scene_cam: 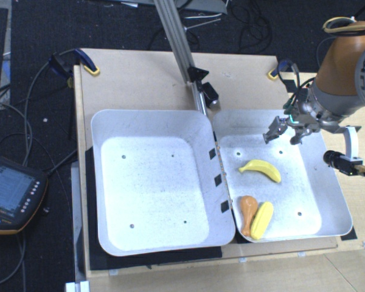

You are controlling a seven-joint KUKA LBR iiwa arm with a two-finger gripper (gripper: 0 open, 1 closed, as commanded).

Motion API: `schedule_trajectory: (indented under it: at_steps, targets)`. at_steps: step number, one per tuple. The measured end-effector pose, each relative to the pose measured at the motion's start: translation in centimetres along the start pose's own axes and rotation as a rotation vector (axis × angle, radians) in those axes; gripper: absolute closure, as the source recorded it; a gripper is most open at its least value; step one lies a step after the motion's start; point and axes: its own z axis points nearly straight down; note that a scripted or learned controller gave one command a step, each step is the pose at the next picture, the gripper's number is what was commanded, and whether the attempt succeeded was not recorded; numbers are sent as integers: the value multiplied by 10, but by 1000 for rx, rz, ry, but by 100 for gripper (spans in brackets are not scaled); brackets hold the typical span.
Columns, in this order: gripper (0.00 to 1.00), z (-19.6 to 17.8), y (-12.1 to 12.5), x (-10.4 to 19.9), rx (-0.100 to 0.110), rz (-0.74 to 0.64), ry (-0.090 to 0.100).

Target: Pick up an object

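We are seeing the gripper [284, 132] hovering with fingers spread, gripping nothing, above the right bin [328, 207], where a banana [261, 170], an orange drumstick toy [248, 212] and a yellow corn cob [261, 219] are lying.

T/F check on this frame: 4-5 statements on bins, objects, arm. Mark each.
1. The banana lies in the right bin. True.
2. The gripper holds the banana. False: it hangs above the bin's far part, apart from the banana, nothing between the jaws.
3. The corn lies beside the carrot, touching it. True.
4. All three objects are in the left bin. False: they are in the right bin.
5. The corn sits at the right bin's far edge. False: near its front edge.
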Motion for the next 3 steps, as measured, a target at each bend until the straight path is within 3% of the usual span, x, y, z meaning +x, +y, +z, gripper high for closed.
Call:
schedule_trajectory:
  at_steps: [1, 3]
  targets:
    - [0, 0, 0, 0, 0, 0, 0]
    - [0, 97, 4, 2, 5, 0, 1]
